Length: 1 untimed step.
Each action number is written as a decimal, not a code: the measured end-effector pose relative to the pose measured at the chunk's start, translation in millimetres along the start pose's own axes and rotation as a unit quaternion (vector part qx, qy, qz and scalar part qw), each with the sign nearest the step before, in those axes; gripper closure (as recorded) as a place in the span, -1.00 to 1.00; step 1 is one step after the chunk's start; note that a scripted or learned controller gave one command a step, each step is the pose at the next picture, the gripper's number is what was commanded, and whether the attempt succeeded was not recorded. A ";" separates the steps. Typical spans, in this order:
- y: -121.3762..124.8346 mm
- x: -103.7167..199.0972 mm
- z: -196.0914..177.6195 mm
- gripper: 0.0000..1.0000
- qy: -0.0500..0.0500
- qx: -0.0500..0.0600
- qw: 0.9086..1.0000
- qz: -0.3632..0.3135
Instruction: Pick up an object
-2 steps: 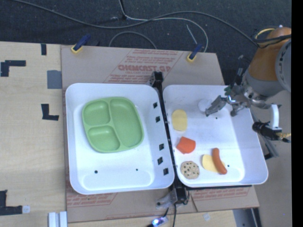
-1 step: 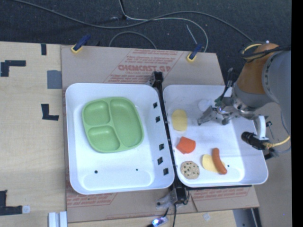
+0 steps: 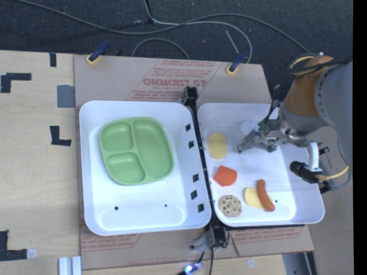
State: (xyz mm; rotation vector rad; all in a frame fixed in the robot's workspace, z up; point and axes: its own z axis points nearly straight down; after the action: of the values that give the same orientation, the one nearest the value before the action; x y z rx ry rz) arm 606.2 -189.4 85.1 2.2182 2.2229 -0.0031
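Tool (image 3: 248, 144) low in right bin (image 3: 287, 213), just right of yellow piece (image 3: 217, 145); fingers parted, holding nothing. Pick not yet made.

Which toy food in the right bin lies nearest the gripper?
The pale yellow piece, uppermost in the bin, just left of the gripper; the other foods lie lower.

Two bins (image 3: 92, 153) (five foods (image 3: 225, 176), one tray (image 3: 136, 150))
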 end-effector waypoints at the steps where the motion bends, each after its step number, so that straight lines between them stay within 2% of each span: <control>1: 0.9 -0.5 -11.7 1.00 -0.001 -0.002 1.000 0.000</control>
State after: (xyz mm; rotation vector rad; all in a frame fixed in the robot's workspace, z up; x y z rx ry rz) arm 607.2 -189.8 96.8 2.2147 2.2201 -0.0017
